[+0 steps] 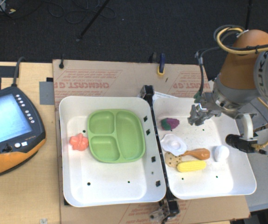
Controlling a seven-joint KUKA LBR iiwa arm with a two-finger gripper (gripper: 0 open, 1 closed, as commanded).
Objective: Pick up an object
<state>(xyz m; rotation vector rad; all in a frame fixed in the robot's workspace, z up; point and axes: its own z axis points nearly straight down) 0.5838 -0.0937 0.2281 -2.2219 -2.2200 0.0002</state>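
In the right-hand shallow white plastic bin, the grey two-finger gripper hangs over the upper floor; from here I cannot tell how it is set. The small purple toy grape bunch lies near it, at about nine o'clock. The yellow plastic corn cob, long axis three-to-nine, sits farther off at six o'clock.

left bin: plate; toy on its left | right bin: corn before drumstick
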